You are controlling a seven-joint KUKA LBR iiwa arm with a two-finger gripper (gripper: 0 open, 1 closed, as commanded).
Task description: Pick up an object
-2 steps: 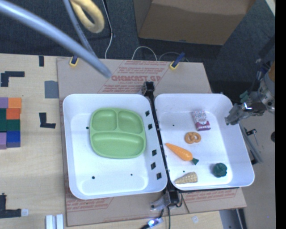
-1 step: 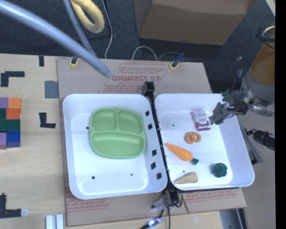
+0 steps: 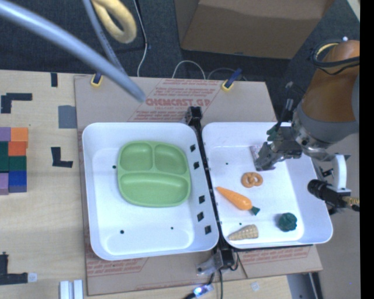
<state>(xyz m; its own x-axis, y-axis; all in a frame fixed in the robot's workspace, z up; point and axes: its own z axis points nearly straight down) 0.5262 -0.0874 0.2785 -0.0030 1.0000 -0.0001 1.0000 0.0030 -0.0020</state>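
Nearest us, along the front wall of the right bin (image 3: pixel 315 236), we see a pale corn cob (image 3: pixel 243 233) lying on its side, and just to its right a small dark green lump (image 3: pixel 287 221), too small for us to say more than that it looks like broccoli. A step further back lies the carrot (image 3: pixel 234 198), orange with a green stub at its right end, slanting across the bin floor. Beyond it, close but apart, sits the pretzel (image 3: pixel 252 179).

Just past the pretzel hangs the gripper (image 3: pixel 264 159), low over the back half of the right bin. From this angle its tip is a dark, blurred mass, so we cannot tell whether it is spread or closed, and we see nothing held in it. The arm (image 3: pixel 333 87) behind it runs off the right edge, its upper part cut off.

Across the divider, the left bin (image 3: pixel 99 233) holds a green plate (image 3: pixel 155 174) with three compartments, lying flat near the middle.

Further off, coloured blocks (image 3: pixel 13 160) are cut by the left edge. At the far end a yellowish loop (image 3: pixel 115 17) is clipped by the top, and a grey bar (image 3: pixel 70 41) slants across, out of focus.
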